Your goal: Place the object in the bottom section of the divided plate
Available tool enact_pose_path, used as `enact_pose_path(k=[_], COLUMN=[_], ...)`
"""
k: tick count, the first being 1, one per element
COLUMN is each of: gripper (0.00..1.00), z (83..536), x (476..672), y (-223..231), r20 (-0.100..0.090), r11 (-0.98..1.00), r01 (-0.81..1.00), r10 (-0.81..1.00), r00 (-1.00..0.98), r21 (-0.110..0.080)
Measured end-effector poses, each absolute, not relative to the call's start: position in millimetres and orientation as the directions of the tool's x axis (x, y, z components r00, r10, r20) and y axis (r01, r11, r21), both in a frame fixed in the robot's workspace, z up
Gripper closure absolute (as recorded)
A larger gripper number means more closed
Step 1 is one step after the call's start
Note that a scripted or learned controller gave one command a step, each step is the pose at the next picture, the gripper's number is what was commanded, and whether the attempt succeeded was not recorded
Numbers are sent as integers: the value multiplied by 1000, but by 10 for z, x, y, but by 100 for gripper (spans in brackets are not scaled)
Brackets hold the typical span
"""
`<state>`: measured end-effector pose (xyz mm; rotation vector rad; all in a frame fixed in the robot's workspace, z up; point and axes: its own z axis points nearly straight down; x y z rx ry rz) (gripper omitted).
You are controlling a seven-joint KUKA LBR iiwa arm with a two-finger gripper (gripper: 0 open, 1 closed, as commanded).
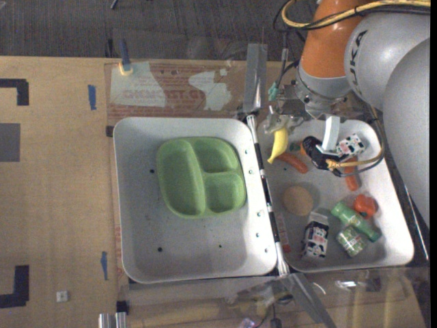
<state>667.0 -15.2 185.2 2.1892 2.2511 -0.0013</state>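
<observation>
While end effector clamps one banana | one divided plate lower left | two milk cartons below-right

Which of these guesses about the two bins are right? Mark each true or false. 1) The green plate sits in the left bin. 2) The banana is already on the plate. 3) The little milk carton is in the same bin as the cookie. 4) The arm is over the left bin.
1) True: the green divided plate lies in the left bin.
2) False: the banana is in the right bin, at its upper left, below the tool.
3) True: the milk carton stands just below the round cookie in the right bin.
4) False: the arm hangs over the right bin's top edge.
</observation>
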Motion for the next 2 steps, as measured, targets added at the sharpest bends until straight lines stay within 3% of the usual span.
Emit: enact_pose_path(k=[1, 2], gripper=[0, 0], z=[1853, 1855], x=[6671, 6538], y=[-153, -21], r20=[-1, 0], r11=[27, 328], r01=[1000, 945], r10=[1000, 945], r00=[-27, -328], r21=[1, 0])
